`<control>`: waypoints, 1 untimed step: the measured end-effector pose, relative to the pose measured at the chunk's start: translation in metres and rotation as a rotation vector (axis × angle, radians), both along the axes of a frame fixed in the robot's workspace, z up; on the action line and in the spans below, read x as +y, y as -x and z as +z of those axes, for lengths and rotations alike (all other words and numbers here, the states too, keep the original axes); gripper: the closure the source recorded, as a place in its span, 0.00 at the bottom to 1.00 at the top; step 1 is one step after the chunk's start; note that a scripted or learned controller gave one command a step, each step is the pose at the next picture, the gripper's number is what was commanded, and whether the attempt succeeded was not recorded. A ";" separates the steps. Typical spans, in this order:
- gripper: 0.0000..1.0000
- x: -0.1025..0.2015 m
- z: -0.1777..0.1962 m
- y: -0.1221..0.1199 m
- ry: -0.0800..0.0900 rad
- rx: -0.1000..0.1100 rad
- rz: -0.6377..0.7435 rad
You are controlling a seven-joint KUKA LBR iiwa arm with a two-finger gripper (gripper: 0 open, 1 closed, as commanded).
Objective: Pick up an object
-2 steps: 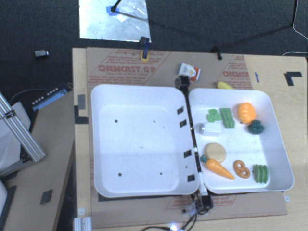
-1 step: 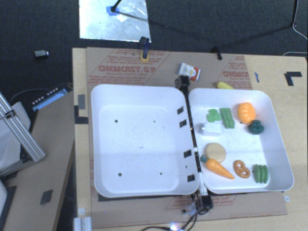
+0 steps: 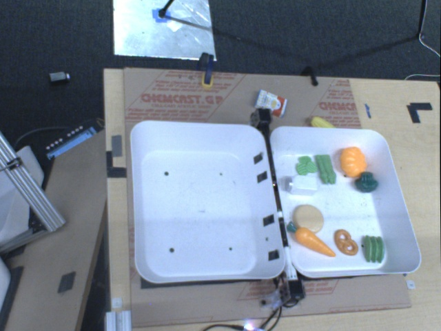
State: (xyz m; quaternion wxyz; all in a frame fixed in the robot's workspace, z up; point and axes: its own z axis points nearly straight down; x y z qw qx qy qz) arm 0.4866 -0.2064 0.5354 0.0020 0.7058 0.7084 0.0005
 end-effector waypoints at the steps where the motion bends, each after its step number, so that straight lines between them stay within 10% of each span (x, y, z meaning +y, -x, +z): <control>1: 1.00 0.000 0.000 0.000 0.000 0.000 0.000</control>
